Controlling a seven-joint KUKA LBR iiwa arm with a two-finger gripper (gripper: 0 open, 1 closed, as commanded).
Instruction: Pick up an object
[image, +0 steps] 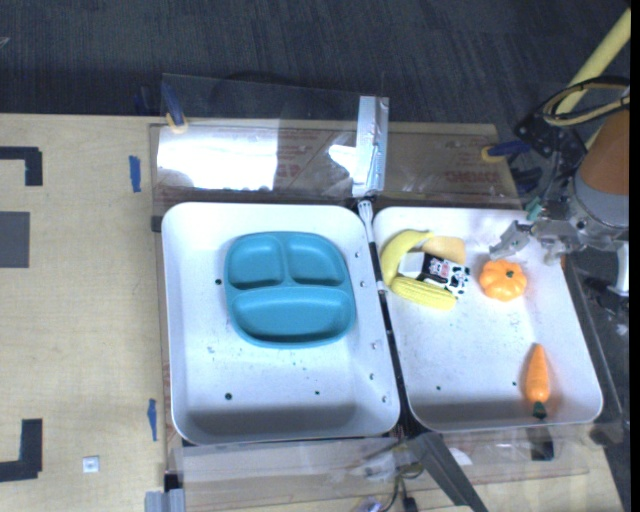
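Hangs over the far right corner of the right bin (590, 400), the claw (522, 236) with fingers slightly parted, gripping nothing. Just below and left sits the small orange pumpkin (503, 280), apart from the tips; farther left the banana (405, 250), nearer the front rim the carrot (538, 375). Leaves bare white floor between pumpkin and carrot.

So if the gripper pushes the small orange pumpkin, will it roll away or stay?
The pumpkin looks round and squat, so it would probably slide or wobble rather than roll far. Its smooth, glossy skin may slip between fingers. It seems small and likely light, sitting apart from the banana.
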